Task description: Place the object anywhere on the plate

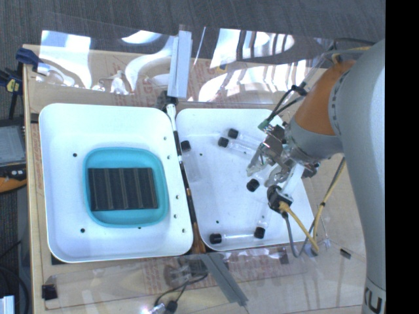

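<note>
A teal plate (124, 157) with a dark ridged centre lies in the left bin (59, 129). In the right bin (209, 195) lie clear tubes with black caps. One tube (237, 144) is near the top middle. Another tube (237, 237) lies along the front wall. A loose black cap (253, 185) sits mid-bin. My gripper (265, 165) hangs low over the right side of the right bin, just right of the upper tube and above the loose cap. Nothing clearly shows in its grasp.
A small black piece (185, 146) sits by the divider between the bins. Yellow and black cables (294, 224) hang from the wrist over the right bin's front right corner. A grey bar (179, 64) stands behind the bins.
</note>
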